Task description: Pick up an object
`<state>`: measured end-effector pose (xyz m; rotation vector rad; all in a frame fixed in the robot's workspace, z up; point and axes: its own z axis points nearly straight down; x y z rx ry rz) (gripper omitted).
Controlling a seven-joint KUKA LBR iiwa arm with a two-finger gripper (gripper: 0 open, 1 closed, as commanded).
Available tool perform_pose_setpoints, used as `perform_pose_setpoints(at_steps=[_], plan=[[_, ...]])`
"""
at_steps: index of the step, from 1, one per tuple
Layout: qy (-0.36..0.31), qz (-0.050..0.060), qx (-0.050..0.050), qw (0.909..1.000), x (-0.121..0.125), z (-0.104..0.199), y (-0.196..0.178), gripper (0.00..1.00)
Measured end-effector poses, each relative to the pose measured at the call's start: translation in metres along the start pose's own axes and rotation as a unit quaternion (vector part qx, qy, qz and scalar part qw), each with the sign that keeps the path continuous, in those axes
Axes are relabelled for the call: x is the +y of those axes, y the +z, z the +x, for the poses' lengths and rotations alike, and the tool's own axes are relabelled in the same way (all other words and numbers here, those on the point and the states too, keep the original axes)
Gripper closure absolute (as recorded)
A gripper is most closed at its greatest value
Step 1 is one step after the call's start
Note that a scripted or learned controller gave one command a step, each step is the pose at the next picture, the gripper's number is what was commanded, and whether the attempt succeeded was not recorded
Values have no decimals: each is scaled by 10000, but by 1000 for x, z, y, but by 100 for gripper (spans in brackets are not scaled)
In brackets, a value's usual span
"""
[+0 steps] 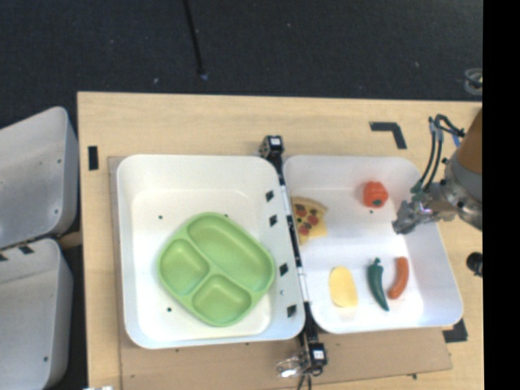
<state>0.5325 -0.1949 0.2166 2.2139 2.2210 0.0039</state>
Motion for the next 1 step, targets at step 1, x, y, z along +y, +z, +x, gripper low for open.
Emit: perform_pose_setpoints(at_steps=[1], plan=[[-2, -4, -3, 10000, 2, -2, -43, 100]])
